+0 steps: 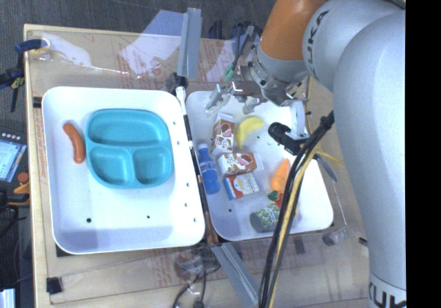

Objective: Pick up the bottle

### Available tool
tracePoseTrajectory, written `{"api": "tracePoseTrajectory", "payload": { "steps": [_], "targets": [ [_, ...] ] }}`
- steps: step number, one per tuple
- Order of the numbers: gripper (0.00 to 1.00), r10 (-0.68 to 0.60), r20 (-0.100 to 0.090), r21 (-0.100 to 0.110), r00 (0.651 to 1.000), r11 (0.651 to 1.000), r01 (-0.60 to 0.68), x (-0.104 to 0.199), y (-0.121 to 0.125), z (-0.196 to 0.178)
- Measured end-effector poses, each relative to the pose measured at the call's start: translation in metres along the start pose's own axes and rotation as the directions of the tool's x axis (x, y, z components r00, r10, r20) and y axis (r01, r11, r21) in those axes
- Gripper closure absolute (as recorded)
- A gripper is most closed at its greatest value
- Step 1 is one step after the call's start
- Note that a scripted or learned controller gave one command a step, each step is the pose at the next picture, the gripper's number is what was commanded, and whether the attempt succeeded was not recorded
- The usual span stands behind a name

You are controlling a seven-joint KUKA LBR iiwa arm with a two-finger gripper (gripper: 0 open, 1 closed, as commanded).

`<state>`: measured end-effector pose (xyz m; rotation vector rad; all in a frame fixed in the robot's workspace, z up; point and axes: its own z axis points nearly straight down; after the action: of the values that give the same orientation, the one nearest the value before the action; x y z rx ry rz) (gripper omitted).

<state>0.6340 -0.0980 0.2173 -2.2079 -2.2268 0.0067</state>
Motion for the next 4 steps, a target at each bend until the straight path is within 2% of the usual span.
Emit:
{"api": "tracePoseTrajectory", "payload": {
  "steps": [1,2,3,4],
  "targets": [
    [0.00,-0.314,0.010,-0.020,0.949,0.949,0.314,-0.033,-0.010,0.104],
    [0.00,-0.307,0.026,-0.039,0.951,0.951,0.308,-0.026,-0.023,0.110],
    [0.00,-0.364,0.033,-0.041,0.931,0.930,0.365,-0.013,-0.065,0.110],
    [1.00,-0.366,0.034,-0.043,0.930,0.929,0.368,-0.013,-0.064,0.098]
  ]
}}
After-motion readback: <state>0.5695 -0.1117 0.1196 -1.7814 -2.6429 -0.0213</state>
